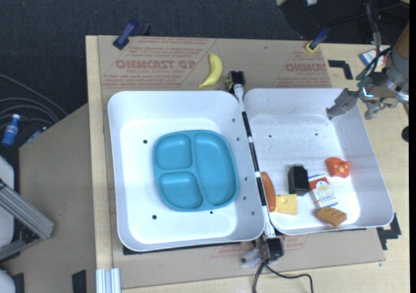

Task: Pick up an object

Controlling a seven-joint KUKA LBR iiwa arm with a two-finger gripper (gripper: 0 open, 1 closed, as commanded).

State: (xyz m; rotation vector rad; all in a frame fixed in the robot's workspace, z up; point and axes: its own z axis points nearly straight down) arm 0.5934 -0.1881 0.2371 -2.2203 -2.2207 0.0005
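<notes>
Pincer (356,104) seen at far right edge of right bin (305,106), open, nothing held | items clustered at bin's near end, black block (298,179) nearest, well apart, long axis near-to-far.

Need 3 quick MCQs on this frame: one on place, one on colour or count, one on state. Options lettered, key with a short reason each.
1. Where does the banana lie?
A. in the left bin
B. on the bench behind the bins
C. in the right bin

2. What colour is the divided plate?
A. blue
B. red
C. yellow

3. How do the gripper and the black block stand?
A. block between its fingers
B. resting on the block
C. apart from the block

Key: 1 B, it lies beyond the left bin rim. 2 A, the plate is light blue. 3 C, the gripper is at the right bin far edge, the block near its front.
</notes>
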